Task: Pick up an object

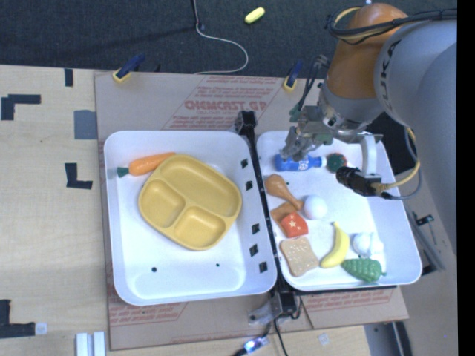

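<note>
- Orange toy carrot [151,163] and yellow divided tray [191,201] are seen in the left bin [178,288].
- The gripper [298,148] is lowered onto a blue object [299,162] in the right bin [393,273]; jaw state cannot be told.
- Nothing is lifted yet; grasping and raising are judged to remain.

The gripper [298,148] covers part of the blue object [304,163] at the right bin's [393,221] back edge. The yellow tray [190,201] hides the carrot's [148,163] lower edge.
</note>
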